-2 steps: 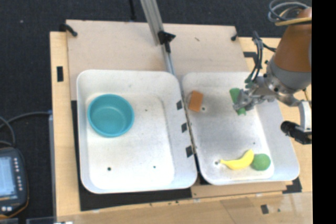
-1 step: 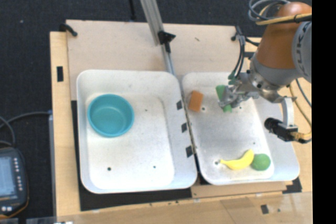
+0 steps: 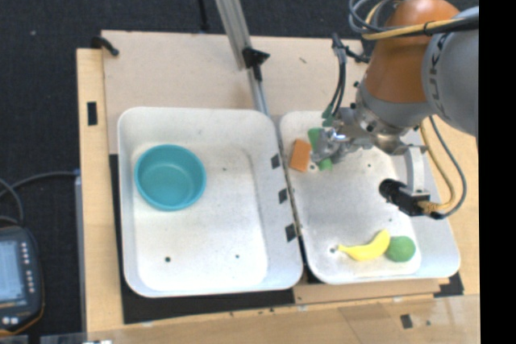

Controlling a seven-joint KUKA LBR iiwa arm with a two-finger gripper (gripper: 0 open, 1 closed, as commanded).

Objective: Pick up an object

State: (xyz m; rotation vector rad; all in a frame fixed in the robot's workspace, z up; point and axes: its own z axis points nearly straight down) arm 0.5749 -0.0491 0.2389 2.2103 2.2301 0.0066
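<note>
1. Gripper (image 3: 325, 147): lowered over the right bin (image 3: 355, 197) at its far left; whether it is released or clenched cannot be told.
2. Orange block (image 3: 299, 155), green piece (image 3: 323, 163): seen just beside it.
3. Step judged: approach; a confirmed closure is needed next.
4. Banana (image 3: 364, 248), green ball (image 3: 401, 249): near right corner.

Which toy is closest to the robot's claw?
The orange block, right beside the gripper near the right bin's top left. The banana and green ball lie at the bottom.

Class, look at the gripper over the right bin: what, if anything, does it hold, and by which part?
Cannot be told: the gripper sits among green pieces beside the orange block.
</note>
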